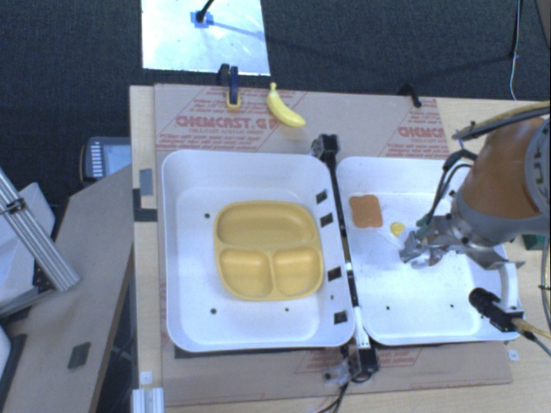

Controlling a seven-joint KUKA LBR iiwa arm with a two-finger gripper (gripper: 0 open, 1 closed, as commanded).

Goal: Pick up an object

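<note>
Brown flat piece (366, 212), long axis up-down, untilted

2 shallow white bins sit side by side: the left bin (185, 231) and the right bin (430, 317). The left holds 1 yellow 3-compartment tray (263, 249). The right holds 1 brown square piece (366, 212) and, at its 4 o'clock, 1 small yellow piece (396, 229). 1 banana (284, 110) lies at 12 o'clock.
</note>
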